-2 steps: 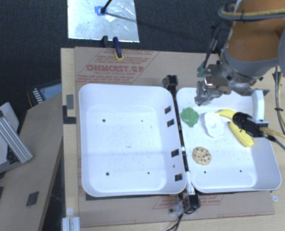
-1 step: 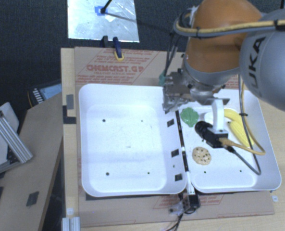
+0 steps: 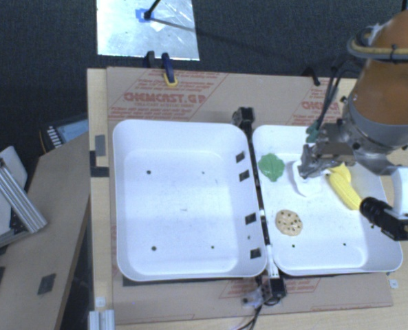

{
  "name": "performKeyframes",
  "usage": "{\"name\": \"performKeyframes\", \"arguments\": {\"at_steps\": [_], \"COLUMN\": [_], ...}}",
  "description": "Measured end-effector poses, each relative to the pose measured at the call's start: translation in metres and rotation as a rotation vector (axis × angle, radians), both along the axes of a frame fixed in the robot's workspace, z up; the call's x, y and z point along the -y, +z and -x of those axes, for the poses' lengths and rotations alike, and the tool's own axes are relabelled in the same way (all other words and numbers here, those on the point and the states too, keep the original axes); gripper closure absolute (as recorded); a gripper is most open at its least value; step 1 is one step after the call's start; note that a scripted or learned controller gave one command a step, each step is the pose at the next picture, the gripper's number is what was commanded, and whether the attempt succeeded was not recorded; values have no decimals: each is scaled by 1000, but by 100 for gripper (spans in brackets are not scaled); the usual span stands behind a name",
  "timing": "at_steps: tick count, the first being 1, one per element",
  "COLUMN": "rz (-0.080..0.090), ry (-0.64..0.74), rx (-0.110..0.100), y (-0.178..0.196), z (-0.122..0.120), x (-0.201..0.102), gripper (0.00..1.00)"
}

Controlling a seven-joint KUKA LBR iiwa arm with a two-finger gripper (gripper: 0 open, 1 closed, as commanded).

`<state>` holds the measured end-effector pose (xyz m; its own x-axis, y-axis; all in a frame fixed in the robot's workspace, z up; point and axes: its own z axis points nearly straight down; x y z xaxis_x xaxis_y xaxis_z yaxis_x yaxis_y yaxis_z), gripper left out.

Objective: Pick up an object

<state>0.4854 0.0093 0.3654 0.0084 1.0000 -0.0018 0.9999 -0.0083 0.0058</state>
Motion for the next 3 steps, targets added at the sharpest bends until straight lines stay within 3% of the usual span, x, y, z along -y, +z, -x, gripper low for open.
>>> {"name": "performKeyframes", "arguments": {"at_steps": [1,2,3], "rz": [-5,-5,-5], "ry": [19,19,17], "rx": [5,1,-1], "y": [73,119,135], "z": [-2,-1,-11], "x": [-69,-127,-173], "gripper": [100,100,100]}}
